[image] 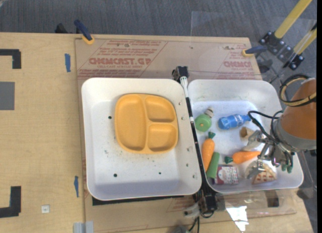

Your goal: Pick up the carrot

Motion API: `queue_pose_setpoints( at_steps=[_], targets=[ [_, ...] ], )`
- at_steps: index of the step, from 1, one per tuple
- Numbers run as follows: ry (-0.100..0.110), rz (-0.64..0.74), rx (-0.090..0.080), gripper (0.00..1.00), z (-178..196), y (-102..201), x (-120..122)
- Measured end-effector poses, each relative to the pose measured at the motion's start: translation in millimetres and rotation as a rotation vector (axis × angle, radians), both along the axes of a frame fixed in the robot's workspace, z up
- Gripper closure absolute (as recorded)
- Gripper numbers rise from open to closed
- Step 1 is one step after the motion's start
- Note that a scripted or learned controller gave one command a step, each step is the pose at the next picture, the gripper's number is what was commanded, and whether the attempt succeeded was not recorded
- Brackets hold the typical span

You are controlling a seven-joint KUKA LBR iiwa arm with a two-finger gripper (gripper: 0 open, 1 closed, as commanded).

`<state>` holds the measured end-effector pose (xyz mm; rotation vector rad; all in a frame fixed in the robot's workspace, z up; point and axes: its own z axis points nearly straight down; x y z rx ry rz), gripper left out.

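Two orange carrot-like pieces lie in the right bin [229,88]. One carrot [207,150] with a green top lies near the bin's left wall, pointing toward the front. The other carrot [244,157] lies crosswise in the middle of the bin. My gripper [265,157] hangs low over the bin's right side, right at that second carrot's right end. Cables and the wrist hide where the two meet, so contact cannot be judged.
Also in the right bin are a green round item [203,123], a blue bottle [233,122], a green stick [214,164], a red and white packet [229,174] and a pizza slice [264,177]. A yellow divided plate [146,123] sits in the left bin [95,141].
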<state>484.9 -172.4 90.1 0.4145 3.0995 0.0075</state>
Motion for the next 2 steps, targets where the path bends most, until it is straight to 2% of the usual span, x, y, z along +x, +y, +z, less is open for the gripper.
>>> queue_pose_setpoints(
  at_steps=[1,2],
  targets=[
    [-0.001,-0.086,0.002,0.0,99,105,0],
    [0.011,-0.301,0.001,0.0,21,67,10]
  ],
)
